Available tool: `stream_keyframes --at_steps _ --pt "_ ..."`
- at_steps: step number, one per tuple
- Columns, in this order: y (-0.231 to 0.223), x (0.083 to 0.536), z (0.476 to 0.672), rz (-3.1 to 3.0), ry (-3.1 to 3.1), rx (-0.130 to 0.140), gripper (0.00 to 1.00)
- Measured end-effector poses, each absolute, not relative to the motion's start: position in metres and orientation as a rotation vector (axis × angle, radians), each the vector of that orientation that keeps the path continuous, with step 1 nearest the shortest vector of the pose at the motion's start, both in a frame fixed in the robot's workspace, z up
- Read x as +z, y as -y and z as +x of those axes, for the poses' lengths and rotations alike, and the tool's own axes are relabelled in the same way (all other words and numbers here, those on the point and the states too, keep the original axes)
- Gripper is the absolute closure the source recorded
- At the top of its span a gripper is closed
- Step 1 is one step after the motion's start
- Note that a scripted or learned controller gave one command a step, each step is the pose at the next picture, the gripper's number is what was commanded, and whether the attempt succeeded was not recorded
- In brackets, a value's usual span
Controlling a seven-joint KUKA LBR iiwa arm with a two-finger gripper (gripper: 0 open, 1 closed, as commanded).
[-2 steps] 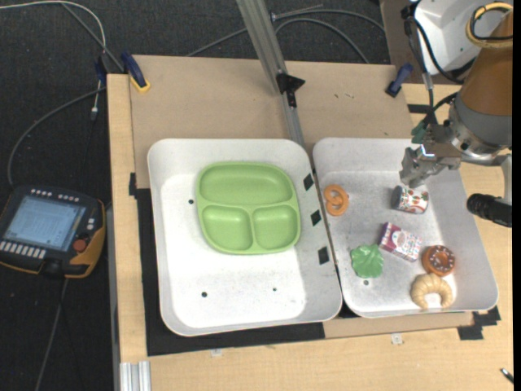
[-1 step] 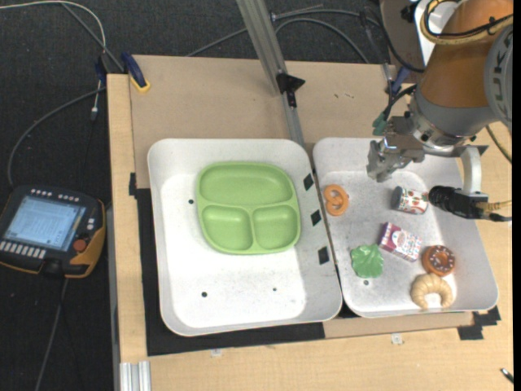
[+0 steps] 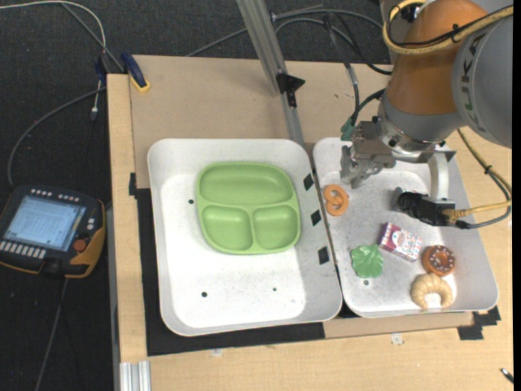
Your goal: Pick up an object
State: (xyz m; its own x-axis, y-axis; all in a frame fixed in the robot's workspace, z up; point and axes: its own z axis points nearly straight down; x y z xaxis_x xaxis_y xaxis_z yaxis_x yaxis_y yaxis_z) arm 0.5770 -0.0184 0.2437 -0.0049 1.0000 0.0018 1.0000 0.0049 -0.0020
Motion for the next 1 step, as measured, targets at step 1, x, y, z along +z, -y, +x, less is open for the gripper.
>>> stream_keyframes --at_steps 1 --pt "-0.0360 0.2495 0.5780 -2.213 2.229 -0.004 1.00"
